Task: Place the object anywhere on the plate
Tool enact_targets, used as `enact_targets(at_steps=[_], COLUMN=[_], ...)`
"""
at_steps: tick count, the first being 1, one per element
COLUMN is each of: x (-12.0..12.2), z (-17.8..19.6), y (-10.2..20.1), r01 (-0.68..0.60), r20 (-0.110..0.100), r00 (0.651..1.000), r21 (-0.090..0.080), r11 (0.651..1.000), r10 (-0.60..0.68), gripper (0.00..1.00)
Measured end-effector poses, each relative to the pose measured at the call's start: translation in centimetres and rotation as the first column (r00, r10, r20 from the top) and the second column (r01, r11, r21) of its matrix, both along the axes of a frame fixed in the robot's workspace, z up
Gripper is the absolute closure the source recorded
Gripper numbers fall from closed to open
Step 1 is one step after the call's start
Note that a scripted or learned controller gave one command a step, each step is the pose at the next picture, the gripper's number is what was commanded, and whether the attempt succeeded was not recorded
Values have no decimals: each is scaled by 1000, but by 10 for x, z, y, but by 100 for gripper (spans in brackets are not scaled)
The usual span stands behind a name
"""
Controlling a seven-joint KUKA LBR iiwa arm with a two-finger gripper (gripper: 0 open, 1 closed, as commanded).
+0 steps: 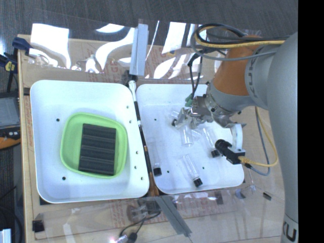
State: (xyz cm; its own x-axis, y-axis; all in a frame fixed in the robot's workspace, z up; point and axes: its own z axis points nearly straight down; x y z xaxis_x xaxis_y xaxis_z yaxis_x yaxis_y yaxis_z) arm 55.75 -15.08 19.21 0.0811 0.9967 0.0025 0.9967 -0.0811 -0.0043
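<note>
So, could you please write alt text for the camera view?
A dark ridged block lies on a green plate in the left bin. The arm reaches over the right bin, its gripper low among clear vials.

Two white bins (45, 186) sit side by side on the bench (91, 221).

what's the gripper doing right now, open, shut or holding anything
gripper: over the right bin, among small clear objects; open or shut cannot be told.
</note>
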Motion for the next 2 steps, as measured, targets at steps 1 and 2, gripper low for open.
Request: enact_targets(at_steps=[1,2], x=[0,2], z=[0,116], y=[0,-43], r01=[0,-52], r20=[0,3], r00=[1000,999], r21=[0,-3], r11=[1000,999], r10=[0,52], gripper=[0,0])
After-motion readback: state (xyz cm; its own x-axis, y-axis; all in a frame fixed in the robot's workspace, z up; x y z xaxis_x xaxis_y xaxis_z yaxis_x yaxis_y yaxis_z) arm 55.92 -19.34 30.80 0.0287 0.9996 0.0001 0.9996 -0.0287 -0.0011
